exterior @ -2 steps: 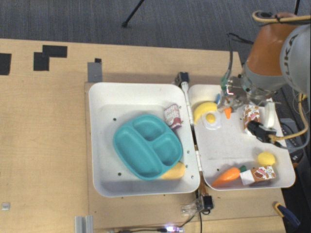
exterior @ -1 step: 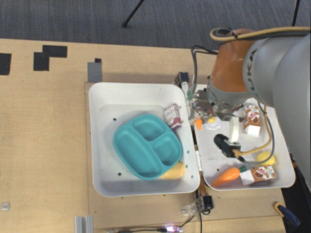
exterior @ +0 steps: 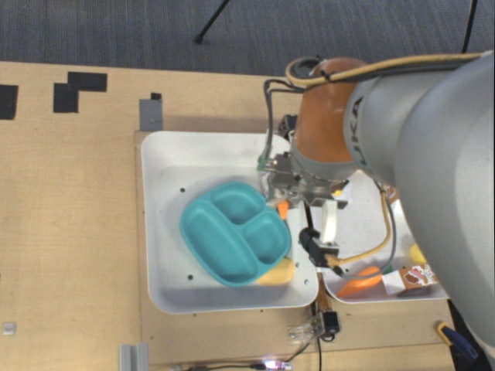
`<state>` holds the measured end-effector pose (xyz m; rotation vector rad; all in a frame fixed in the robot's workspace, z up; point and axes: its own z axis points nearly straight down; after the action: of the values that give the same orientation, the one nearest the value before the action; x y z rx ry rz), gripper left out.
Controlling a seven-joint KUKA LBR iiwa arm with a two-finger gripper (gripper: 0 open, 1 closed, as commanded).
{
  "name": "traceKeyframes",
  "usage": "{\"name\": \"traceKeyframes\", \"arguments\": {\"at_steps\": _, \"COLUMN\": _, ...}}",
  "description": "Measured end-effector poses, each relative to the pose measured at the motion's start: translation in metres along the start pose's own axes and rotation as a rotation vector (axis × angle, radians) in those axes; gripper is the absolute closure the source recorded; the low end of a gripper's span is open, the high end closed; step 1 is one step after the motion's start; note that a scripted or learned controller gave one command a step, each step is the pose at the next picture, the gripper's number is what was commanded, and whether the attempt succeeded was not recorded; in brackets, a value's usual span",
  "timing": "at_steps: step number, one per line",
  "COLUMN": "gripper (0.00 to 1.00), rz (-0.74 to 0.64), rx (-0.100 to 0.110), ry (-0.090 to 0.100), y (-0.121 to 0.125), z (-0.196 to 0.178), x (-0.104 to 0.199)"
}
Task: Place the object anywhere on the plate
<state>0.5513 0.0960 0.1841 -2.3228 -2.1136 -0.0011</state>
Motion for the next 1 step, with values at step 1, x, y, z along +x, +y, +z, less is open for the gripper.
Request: {"name": "traceKeyframes", "arguments": {"at_steps": 1, "gripper": 1.0, "rz": -0.174, "rx": 0.0, "ry": 0.0, "y": -0.0654, "z": -0.009, "x": 0.0163}}
